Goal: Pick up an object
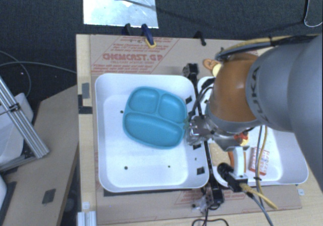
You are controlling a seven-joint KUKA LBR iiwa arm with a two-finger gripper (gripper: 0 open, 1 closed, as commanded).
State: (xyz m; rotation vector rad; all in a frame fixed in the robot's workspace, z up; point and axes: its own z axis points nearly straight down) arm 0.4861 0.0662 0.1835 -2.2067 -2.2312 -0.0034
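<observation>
In the left of the 2 shallow white bins (108,169) lies a light-blue plastic plate with 3 compartments (154,116), resting flat in the bin's upper middle, its right edge close to the bin's right wall. The grey arm with the orange band (234,94) reaches in from the right and hangs over the seam between the bins, its bulk covering much of the right white bin (295,169). The gripper (194,131) sits low at that dividing wall, just beside the plate's right rim; whether it touches the plate cannot be told, and its state cannot be told either, since the wrist hides it. In the right bin, partly under the arm, lie orange-and-white packaged items (260,159). The bins rest on a printed brown cardboard sheet (133,53) spread over the bench.
</observation>
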